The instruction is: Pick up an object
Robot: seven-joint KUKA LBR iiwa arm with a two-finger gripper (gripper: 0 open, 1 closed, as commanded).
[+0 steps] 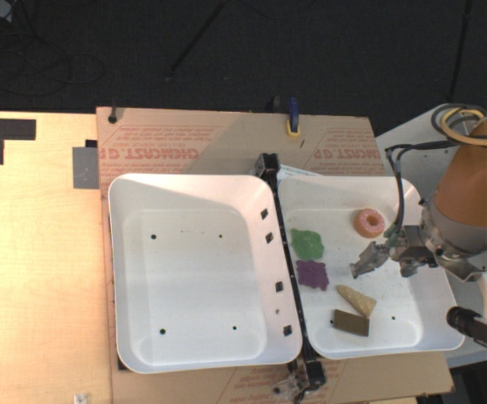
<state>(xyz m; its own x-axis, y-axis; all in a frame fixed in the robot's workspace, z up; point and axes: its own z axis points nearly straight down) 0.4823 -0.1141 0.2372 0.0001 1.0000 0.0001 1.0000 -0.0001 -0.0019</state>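
Arm (466, 196) comes in from the right, orange band uppermost at the frame edge, grey wrist (445, 242) just below it and leaning left. Gripper (369, 263) sticks out leftward and slightly down from the wrist, its dark metal fingers (366, 265) splayed apart with nothing between them, one tip low and to the left, the other set back nearer the wrist. Black cable (394, 192) loops up behind the gripper and back toward the arm; a separate dark link (468, 323) sits below and right of the wrist.
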